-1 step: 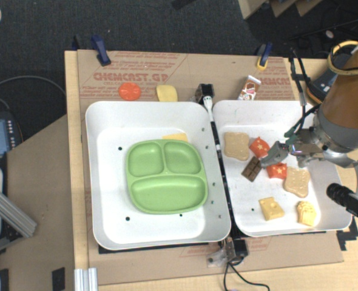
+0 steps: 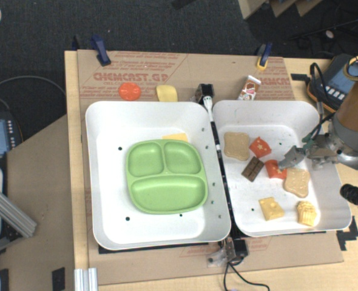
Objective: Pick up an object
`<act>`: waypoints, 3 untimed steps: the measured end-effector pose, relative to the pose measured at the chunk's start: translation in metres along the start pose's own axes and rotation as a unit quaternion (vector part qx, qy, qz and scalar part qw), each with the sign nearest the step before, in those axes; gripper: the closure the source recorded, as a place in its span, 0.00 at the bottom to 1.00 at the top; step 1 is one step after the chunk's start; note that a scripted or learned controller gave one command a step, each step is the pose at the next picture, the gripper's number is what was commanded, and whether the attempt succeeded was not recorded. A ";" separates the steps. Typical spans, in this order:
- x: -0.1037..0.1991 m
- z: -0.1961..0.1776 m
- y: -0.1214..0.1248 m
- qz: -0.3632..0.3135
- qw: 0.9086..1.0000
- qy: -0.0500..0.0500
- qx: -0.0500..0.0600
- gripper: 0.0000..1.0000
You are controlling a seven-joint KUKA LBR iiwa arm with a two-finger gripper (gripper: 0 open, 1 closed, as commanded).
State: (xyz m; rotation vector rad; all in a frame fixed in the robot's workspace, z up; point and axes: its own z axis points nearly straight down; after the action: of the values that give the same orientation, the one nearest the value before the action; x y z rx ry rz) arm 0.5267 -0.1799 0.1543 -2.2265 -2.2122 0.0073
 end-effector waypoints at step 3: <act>0.051 0.051 0.032 -0.002 1.000 -0.006 -0.015 0.00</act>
State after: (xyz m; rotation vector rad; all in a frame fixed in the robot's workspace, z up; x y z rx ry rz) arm 0.5587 -0.1292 0.1031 -2.2440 -2.2364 -0.0119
